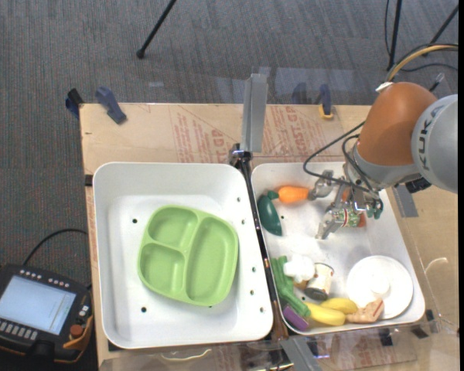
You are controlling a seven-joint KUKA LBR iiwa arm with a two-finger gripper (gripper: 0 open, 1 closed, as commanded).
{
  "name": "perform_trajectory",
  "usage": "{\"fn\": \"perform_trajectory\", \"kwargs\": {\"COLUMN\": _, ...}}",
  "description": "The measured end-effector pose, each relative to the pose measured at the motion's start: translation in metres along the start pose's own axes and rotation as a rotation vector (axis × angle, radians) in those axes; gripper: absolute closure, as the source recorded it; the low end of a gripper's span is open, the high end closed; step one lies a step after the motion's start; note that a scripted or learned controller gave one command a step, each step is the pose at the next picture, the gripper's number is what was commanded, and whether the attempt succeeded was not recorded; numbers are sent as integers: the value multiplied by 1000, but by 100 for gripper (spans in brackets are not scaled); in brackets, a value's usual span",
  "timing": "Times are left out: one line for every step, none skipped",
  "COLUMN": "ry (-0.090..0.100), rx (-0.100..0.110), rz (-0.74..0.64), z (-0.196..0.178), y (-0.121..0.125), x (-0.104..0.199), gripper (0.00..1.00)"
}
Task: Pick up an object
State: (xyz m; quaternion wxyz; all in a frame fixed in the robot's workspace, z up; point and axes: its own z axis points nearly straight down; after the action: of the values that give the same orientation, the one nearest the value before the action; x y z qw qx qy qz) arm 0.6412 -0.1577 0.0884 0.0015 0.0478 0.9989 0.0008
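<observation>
My gripper [339, 211] hangs over the upper middle of the right bin [394, 230], under the grey arm with its orange band. A small red and green object [349, 219] sits right at the gripper; whether it is gripped is unclear. An orange carrot [294, 194] lies just left of the gripper, with a dark green vegetable [269, 213] beside it by the bin's left wall.
The right bin's front holds a white plate [380, 284], a shrimp [369, 310], a banana [332, 311], a purple eggplant [295, 309], a green stalk [281, 278] and a white lump [299, 267]. A green divided plate [189, 253] lies in the left bin [116, 207].
</observation>
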Motion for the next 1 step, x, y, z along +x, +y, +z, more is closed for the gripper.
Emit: {"fn": "perform_trajectory", "kwargs": {"ry": 1, "rx": -10, "rz": 138, "z": -1, "y": -51, "x": 54, "gripper": 0}}
